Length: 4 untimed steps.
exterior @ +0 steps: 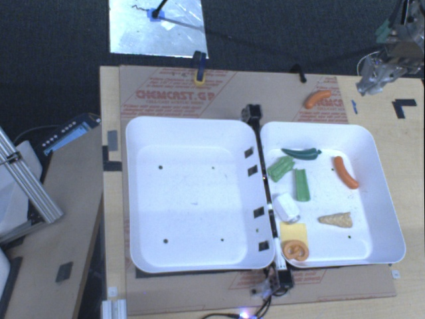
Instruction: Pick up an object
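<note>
White bins (192, 128), food in the right one.
Gripper (377, 78) at two o'clock, partly cut off; open or closed, I cannot tell.

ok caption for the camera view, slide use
Tool raised beyond the right bin, which holds toy foods; one sausage lies outside.

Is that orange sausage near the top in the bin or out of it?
Out. The orange sausage lies on the brown board beyond the right bin's top rim; a second sausage lies inside.
</note>
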Motion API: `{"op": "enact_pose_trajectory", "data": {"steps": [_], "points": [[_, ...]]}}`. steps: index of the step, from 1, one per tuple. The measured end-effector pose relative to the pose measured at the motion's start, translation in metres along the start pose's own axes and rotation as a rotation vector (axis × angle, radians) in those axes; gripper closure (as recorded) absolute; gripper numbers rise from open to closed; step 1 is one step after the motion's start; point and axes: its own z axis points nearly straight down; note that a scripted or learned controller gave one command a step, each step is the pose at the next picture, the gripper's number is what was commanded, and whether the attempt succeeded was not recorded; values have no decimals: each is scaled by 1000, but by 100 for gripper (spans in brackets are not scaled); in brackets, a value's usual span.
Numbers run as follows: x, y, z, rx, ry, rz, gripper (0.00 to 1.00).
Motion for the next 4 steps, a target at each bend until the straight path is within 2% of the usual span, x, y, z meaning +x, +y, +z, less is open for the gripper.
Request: {"op": "enact_pose_trajectory", "data": {"steps": [1, 2, 3, 4], "points": [[3, 61, -4, -5, -3, -1, 100], [6, 59, -41, -7, -2, 0, 100], [37, 19, -25, -1, 0, -1, 100], [38, 68, -32, -5, -3, 0, 100]]}}
